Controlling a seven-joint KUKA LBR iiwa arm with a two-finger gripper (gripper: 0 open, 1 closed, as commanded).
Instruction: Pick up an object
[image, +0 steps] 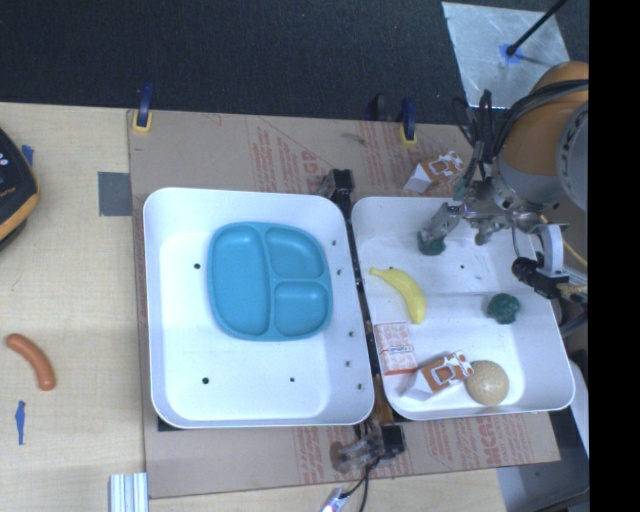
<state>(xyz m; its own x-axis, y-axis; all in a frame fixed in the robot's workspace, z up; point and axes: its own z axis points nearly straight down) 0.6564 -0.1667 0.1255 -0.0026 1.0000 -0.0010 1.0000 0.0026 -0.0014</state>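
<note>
You've got 2 white bins; take the right bin (520, 395) as ref. Inside it: 1 banana (401, 291) near its left-centre, 1 dark green lump (503, 307) toward its right wall, 1 tan round ball (487, 382) at the front, 1 small orange-white carton (443, 372) touching the ball's left side, and 1 flat red-print packet (396, 349) just below the banana. The pincer (456, 228) sits over the bin's back edge, fingers spread, nothing btwn them; one dark tip rests near the bin floor. Left bin (170, 300) holds 1 blue divided tray (270, 279). Outside, on the surface: 1 more carton (434, 172) behind the right bin, 1 sausage (32, 360) far left.
</note>
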